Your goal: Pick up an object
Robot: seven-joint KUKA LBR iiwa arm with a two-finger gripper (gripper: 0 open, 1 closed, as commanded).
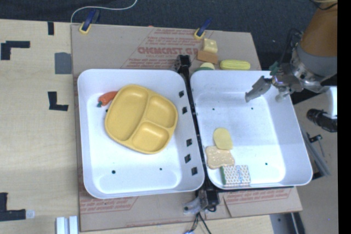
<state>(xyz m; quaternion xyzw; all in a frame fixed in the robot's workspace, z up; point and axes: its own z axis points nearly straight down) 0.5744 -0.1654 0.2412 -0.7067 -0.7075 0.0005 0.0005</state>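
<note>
Three small items, a yellow disc (pixel 222 138), a tan sponge-like piece (pixel 219 158) and a patterned packet (pixel 237 175), lie well below the tool (pixel 267 87), whose fingers stand apart, holding nothing.

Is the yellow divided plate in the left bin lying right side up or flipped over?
Right side up. The yellow divided plate lies flat in the left bin with its three compartments facing up, and nothing sits in them.
</note>
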